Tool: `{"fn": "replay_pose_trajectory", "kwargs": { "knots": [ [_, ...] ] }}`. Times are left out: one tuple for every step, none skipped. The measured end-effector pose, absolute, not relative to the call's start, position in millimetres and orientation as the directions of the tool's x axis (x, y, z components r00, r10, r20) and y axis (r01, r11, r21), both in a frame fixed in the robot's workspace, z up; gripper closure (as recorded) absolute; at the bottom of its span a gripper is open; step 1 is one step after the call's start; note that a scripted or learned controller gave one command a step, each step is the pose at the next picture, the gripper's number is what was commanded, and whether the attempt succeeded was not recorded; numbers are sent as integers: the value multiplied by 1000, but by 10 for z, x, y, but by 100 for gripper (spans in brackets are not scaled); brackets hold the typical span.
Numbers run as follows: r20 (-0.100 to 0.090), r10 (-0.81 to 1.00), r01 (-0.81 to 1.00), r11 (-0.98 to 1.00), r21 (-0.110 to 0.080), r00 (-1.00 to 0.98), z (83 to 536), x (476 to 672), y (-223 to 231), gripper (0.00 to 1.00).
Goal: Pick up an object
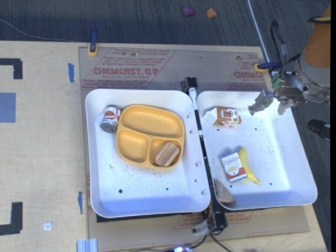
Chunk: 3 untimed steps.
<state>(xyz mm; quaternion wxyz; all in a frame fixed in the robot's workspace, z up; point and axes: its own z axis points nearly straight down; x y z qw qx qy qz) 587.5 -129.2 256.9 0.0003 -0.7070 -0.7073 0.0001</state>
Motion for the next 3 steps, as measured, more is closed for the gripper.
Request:
{"fn": "replay_pose_trajectory", "kwargs": {
  "knots": [
    [-1,1000,1000,-1,3,1,1043,5796,-1043,0],
    [-4,1000,1000,1,16,-1,892,5414,-978,0],
    [-13,1000,1000,-4,22,4,1006,5421,-1026,100]
  ]
}}
